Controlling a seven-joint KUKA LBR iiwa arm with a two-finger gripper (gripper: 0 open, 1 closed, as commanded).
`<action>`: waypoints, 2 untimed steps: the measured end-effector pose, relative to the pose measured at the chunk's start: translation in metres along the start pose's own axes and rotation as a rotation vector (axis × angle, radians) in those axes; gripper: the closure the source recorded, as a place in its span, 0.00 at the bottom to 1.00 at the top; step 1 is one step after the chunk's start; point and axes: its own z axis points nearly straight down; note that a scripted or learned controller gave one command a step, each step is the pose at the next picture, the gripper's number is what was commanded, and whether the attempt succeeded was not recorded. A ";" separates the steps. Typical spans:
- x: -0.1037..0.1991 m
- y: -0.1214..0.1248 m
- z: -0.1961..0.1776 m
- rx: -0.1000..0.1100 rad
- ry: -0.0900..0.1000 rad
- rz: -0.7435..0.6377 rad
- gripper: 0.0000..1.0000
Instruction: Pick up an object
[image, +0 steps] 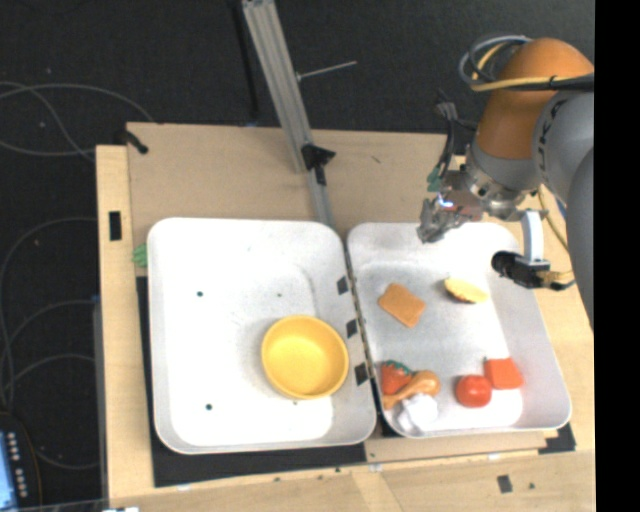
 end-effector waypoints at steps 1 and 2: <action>-0.001 0.001 -0.029 0.002 0.001 -0.002 1.00; 0.042 -0.010 -0.038 0.006 0.002 -0.004 1.00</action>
